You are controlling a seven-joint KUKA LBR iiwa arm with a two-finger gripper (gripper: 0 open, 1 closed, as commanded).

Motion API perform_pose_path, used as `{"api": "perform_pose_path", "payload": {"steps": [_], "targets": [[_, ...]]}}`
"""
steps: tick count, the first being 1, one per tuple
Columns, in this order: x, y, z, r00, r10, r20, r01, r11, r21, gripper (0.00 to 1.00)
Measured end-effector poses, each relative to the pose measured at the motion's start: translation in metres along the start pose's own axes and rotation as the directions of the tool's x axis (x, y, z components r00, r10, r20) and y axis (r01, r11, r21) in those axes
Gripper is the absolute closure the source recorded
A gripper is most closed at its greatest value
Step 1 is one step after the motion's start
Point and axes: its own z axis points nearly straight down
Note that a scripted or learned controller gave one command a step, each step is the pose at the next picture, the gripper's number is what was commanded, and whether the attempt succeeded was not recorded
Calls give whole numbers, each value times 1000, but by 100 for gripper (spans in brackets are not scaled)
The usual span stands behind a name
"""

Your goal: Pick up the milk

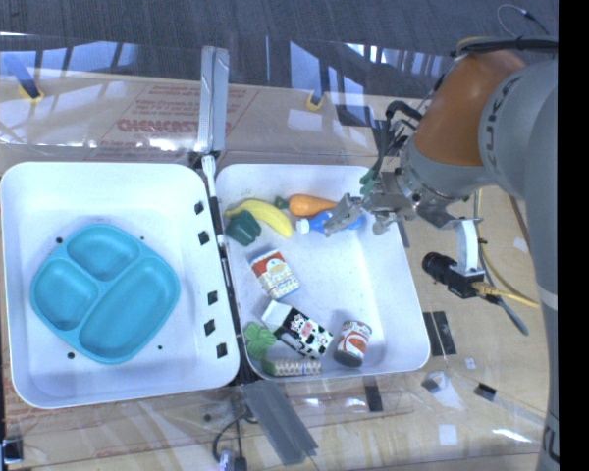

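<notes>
Milk point(298, 331), a small carton with black-and-white cow patches, lies on its side near the front edge of the right bin point(398, 292), between a green item point(259, 339) on its left and a red-and-white can point(352, 342) on its right. Farther back in the same bin sit a red-and-white box point(275, 274), a banana point(262, 215), a dark green piece point(242, 228), an orange carrot point(309, 205) and a small blue object point(319, 225). The gripper point(361, 214) hangs over the bin's back right part, just beside the blue object, well apart from the milk; whether it is spread or pressed together I cannot tell. The left bin point(20, 292) holds a blue divided plate point(103, 292).
</notes>
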Motion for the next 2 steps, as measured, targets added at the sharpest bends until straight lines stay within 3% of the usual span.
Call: {"api": "perform_pose_path", "payload": {"steps": [1,2], "targets": [[68,-46,117,1000,28,0,-28,1000,1,0],[67,-96,124,967,-256,-1,256,967,0,0]]}}
